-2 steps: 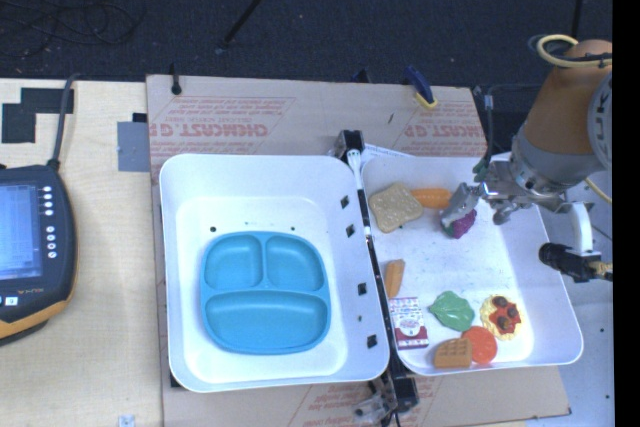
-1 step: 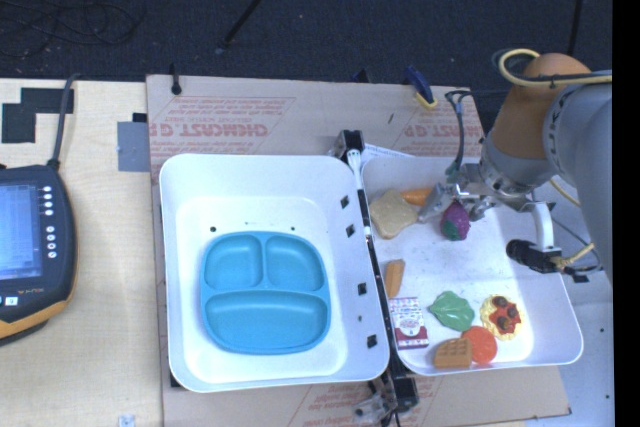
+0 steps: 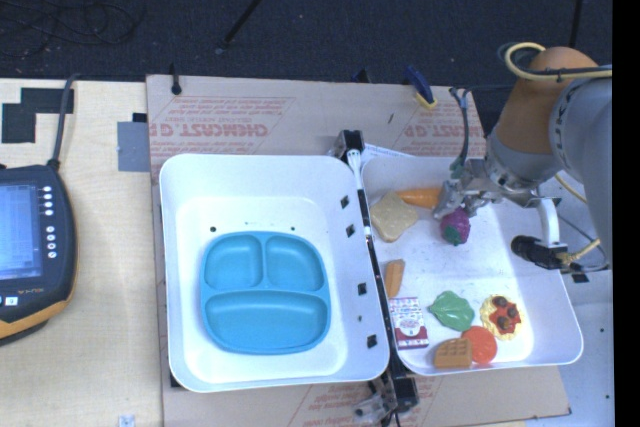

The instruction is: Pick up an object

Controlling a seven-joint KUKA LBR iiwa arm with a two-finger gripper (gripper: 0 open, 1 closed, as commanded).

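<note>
Item under my hand: small purple toy food piece (image 3: 456,227), dark plum colour with a green patch, possibly a grape bunch or aubergine. Location: right bin (image 3: 548,300), upper part, well apart from the cluster along the near edge.

Handling, as I judge it: light, hollow plastic, stiff, smooth and rounded, so liable to squirt out of a pinch taken off-centre. Not fragile. Best hold is across its widest middle, fingers square to the long axis.

End effector: gripper (image 3: 462,205) sits directly above and against the purple piece. I cannot tell how wide it stands, nor whether it has any hold on the piece.

Neighbours: orange carrot (image 3: 421,198) and a pale bread slice (image 3: 392,215) just left of the gripper; a second small carrot (image 3: 394,277) lower down.

Left bin: blue divided plate (image 3: 266,292).
</note>
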